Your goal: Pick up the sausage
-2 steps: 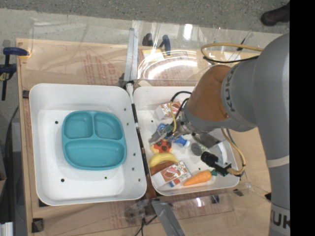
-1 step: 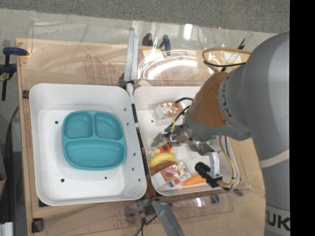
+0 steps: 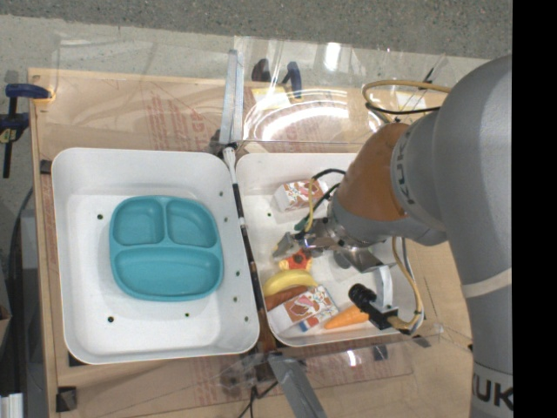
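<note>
My gripper [image 3: 294, 249] low in right bin [image 3: 261, 177], above banana [image 3: 291, 281]; grip state unclear, can't tell. Approach step. Next: shift down to sausage [image 3: 277, 300], probably brown piece beside banana.

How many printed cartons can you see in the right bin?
2. One carton lies near the far wall of the right bin; the other carton lies at the near edge beside the carrot. The arm may hide more.

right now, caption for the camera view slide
Gripper low in right bin above banana and sausage; teal plate in left bin.
</note>
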{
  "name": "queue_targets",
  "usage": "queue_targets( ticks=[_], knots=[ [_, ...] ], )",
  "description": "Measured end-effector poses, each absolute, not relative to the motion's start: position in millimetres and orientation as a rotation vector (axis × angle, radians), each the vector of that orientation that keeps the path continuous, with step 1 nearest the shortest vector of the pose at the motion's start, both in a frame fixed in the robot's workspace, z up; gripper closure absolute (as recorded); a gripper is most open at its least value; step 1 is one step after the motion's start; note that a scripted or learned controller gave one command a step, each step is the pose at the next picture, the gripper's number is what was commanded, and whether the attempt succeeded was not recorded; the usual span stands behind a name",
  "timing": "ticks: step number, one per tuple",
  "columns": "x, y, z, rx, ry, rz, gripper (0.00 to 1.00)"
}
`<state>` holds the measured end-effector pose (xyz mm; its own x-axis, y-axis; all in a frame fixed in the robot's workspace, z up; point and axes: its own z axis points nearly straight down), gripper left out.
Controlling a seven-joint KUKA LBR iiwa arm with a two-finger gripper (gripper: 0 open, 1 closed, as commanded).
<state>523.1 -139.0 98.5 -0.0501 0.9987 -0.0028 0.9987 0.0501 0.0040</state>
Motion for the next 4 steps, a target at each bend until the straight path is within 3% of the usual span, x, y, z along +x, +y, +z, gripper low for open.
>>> queue_targets(
  ticks=[1,2,3,4],
  knots=[
    [523.1,-138.9,98.5,2.161,2.273,0.001,0.00],
    [454.7,-165.5,89.2,2.037,2.383,0.004,0.00],
    [511.5,-147.8,87.0,2.337,2.102,-0.001,0.00],
    [554.0,-128.4,87.5,2.118,2.321,-0.001,0.00]
  ],
)
